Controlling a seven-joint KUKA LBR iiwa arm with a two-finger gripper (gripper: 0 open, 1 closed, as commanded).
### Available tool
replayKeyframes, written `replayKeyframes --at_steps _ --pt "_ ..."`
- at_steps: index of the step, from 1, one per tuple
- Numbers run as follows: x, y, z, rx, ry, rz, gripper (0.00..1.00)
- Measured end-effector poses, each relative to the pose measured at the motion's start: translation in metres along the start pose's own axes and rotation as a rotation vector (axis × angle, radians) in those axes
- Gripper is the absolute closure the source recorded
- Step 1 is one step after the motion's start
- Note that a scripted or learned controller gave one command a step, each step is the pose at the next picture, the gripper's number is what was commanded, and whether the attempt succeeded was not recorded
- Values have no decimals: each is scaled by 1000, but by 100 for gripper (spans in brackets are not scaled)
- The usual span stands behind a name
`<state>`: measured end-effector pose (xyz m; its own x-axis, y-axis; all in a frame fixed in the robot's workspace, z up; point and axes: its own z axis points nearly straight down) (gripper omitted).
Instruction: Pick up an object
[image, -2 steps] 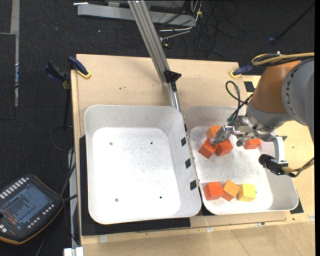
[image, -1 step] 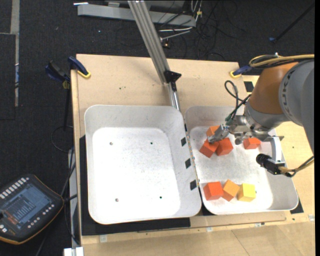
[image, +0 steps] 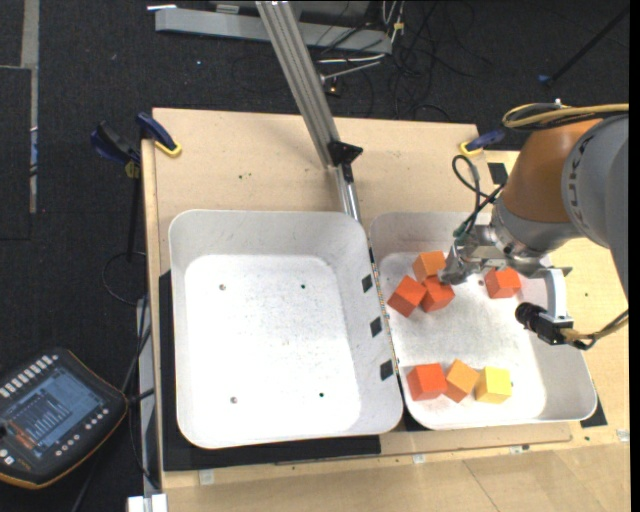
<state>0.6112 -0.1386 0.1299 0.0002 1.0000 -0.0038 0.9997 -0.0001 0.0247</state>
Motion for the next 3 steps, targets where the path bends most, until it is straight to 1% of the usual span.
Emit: replayKeyframes --at_steps 1,2,3 --pt "7 2 -61 17 2 -4 100" --pt "7 5 -112 18 2 -3 100" --pt "62 24 -113 21 5 -7 100"
